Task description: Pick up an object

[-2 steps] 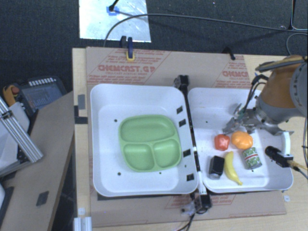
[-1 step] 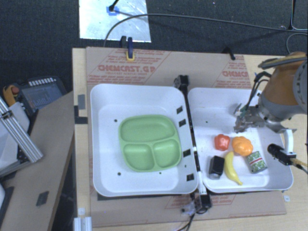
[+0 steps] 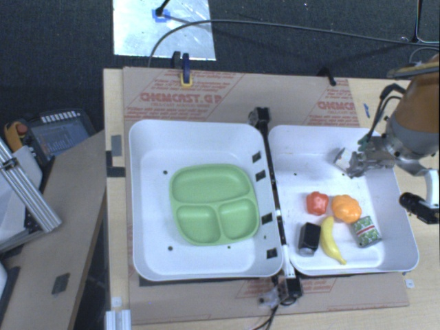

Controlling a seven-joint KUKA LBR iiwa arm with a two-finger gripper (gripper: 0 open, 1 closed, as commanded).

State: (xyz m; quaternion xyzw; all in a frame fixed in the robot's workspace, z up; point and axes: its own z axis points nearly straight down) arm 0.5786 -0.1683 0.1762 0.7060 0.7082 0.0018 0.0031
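Observation:
In the right bin (image 3: pixel 302 150) lie a red round item (image 3: pixel 317 202), an orange fruit (image 3: pixel 346 208), a yellow banana (image 3: pixel 333 240), a black block (image 3: pixel 309 238) and a small green-labelled can (image 3: pixel 366 231). They cluster in the bin's near half. My gripper (image 3: pixel 349 165) hangs over the far right part of this bin, above and to the right of the cluster, with nothing seen between its fingers. The grey arm with its orange band (image 3: pixel 419 108) comes in from the right edge.
The left bin (image 3: pixel 151 150) holds a green divided plate (image 3: pixel 213 203). A black divider strip (image 3: pixel 268 177) runs between the bins. A control pendant (image 3: pixel 58 137) and metal rail (image 3: pixel 27 194) sit on the side table at left. A blue-yellow clamp (image 3: pixel 185 69) is behind the bins.

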